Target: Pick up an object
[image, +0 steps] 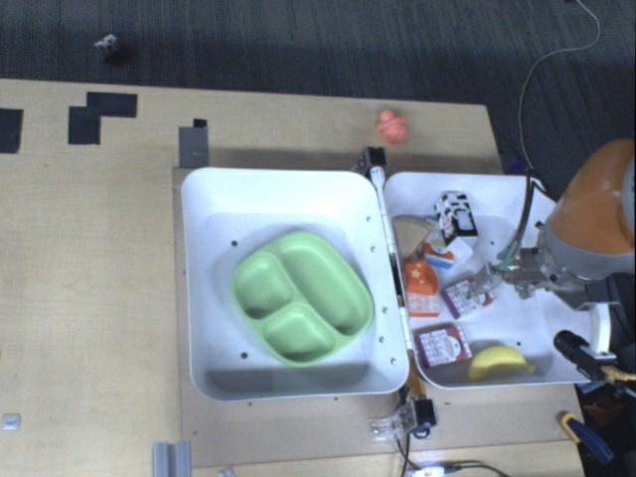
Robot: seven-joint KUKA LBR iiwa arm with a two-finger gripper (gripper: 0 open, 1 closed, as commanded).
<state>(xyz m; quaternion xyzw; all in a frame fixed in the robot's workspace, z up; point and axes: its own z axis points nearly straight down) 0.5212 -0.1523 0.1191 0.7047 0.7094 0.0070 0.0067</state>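
Observation:
The right bin (517, 189) holds several small things. A black-and-white patterned item (454, 212) lies at its back, and an orange packet (420, 281) rests against the left wall. A maroon packet (463, 296) sits mid-bin, a second maroon packet (443, 345) lies at the front, and a yellow banana (500, 362) is at the front right. My gripper (494, 274) hangs low over the middle of this bin, just right of and touching or nearly touching the mid-bin maroon packet. Nothing shows lifted off the bin floor.
The left bin (209, 266) contains a green divided plate (301, 294). A pink lump (393, 125) lies on the bench behind the bins. The arm's orange band (596, 202) and grey wrist cover the right bin's right side. Cables run along the bin divider.

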